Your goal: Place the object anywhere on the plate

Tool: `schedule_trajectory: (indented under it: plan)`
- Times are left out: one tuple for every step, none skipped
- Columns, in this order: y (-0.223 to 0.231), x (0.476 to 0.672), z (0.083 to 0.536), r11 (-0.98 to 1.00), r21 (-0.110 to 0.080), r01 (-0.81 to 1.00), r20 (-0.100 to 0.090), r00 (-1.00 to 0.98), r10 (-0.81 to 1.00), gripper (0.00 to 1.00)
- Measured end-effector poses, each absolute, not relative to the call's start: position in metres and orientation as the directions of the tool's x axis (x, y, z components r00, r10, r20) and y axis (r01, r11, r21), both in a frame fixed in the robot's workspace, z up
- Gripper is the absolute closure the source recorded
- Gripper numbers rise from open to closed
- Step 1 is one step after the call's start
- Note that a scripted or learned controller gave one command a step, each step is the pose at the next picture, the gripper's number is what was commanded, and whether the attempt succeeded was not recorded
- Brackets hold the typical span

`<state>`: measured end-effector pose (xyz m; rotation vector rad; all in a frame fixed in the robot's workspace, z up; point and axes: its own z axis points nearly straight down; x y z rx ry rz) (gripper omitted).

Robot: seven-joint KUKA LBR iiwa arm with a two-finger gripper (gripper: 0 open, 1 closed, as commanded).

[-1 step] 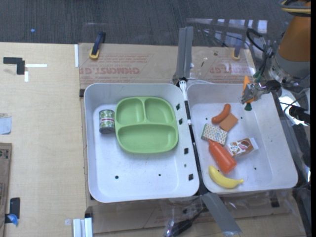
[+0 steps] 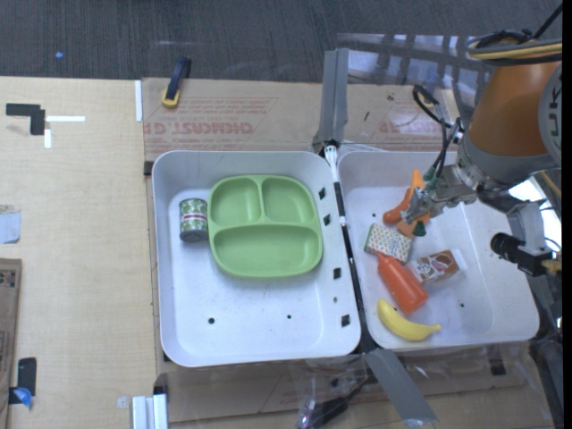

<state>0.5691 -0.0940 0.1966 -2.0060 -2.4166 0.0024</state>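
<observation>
A green divided plate (image 2: 265,248) lies in the left bin (image 2: 259,333) with nothing on it. In the right bin (image 2: 487,315), my gripper (image 2: 422,206) is low at the back, right over an orange carrot-like toy (image 2: 397,214). The toy's left end sticks out from under the gripper. Below it lie a patterned square packet (image 2: 389,241), an orange bottle (image 2: 402,284), a yellow banana (image 2: 407,322) and a red-and-white snack bag (image 2: 437,267).
A small green-labelled can (image 2: 192,219) stands just left of the plate in the left bin. The raised rim between the two bins (image 2: 344,239) runs between gripper and plate. A yellow-and-black tool (image 2: 176,81) lies on the bench behind the bins.
</observation>
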Motion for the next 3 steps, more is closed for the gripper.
schedule_trajectory:
  plan:
    - [0.005, 0.554, 0.191, 0.267, -0.003, 0.964, 0.000, -0.267, 0.964, 1.00]
    - [0.075, 0.575, 0.190, 0.352, -0.002, 0.936, -0.001, -0.352, 0.936, 1.00]
    - [0.074, 0.575, 0.191, 0.350, -0.002, 0.937, -0.001, -0.350, 0.937, 0.00]
